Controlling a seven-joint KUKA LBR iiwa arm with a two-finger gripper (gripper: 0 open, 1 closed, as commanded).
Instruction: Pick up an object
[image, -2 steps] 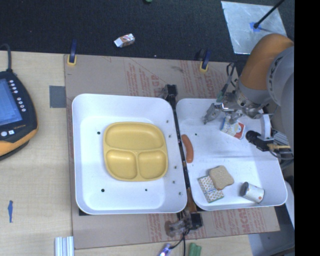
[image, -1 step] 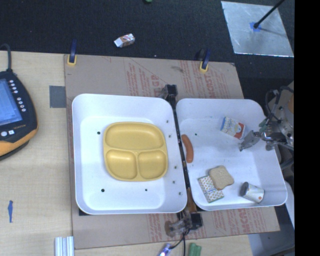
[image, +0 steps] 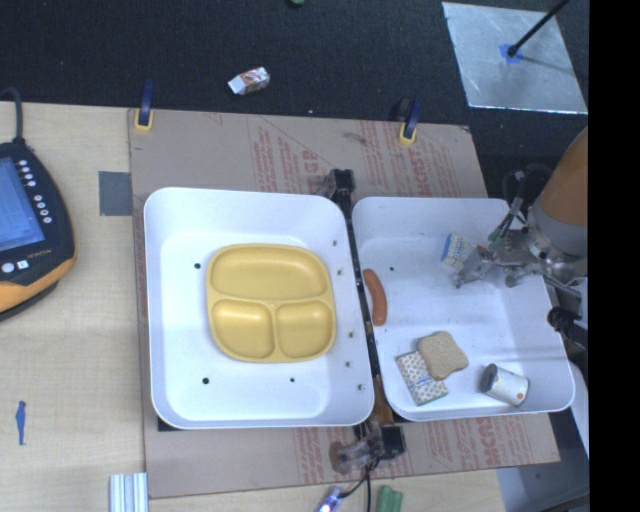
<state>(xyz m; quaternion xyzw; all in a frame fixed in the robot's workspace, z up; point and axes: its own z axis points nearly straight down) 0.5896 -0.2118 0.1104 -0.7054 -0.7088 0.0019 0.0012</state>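
Camera view — right bin (image: 400, 215): gripper (image: 480, 268) low at the far right side, fingers spread apart, grasping nothing, just beside a small blue-white packet (image: 456, 248). Also there — sausage (image: 376, 296) at the left wall, cracker (image: 442, 354) overlapping a patterned packet (image: 420, 378), small can (image: 504, 384). Left bin (image: 165, 300): yellow divided plate (image: 270, 301).

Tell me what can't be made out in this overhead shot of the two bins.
- Gripper: its tip is small and blurred in the camera view, and it overlaps the small carton.
- Arm: cut off by the right edge.
- Handheld controller: cut off by the left edge.
- Packet: partly covered by the cracker.
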